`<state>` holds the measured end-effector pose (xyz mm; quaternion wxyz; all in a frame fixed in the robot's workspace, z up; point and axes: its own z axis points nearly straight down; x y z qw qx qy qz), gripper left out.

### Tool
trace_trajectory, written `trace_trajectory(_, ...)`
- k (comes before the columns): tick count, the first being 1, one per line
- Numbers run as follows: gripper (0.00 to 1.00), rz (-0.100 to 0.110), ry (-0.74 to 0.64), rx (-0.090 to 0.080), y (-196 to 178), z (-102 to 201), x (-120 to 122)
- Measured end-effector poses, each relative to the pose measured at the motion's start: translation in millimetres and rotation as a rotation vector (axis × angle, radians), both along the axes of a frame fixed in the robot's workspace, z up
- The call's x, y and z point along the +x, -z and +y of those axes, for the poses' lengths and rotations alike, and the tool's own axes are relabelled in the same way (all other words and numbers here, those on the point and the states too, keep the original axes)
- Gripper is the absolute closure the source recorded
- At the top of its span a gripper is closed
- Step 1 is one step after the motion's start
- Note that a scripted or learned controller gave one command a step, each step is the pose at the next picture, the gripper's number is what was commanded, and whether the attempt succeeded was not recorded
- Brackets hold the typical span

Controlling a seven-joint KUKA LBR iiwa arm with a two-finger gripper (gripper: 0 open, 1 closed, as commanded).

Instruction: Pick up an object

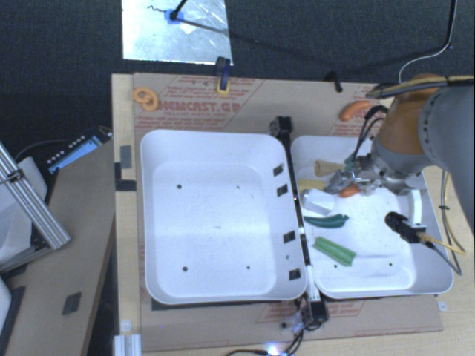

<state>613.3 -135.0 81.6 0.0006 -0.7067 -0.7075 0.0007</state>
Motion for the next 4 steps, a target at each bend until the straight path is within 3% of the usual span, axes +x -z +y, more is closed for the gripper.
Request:
trace_trajectory(1,1.00,-0.006,-0.001,0.000,-14,0,2)
trace_trajectory(2,1.00,0.009,0.001,0.005,-2,47,-133)
trace_trajectory(3,1.00,-0.018,-0.008,-0.003,-35,47,8)
trace_trajectory(4,1.00,-0.025,-0.002,-0.008,-212,-12,59)
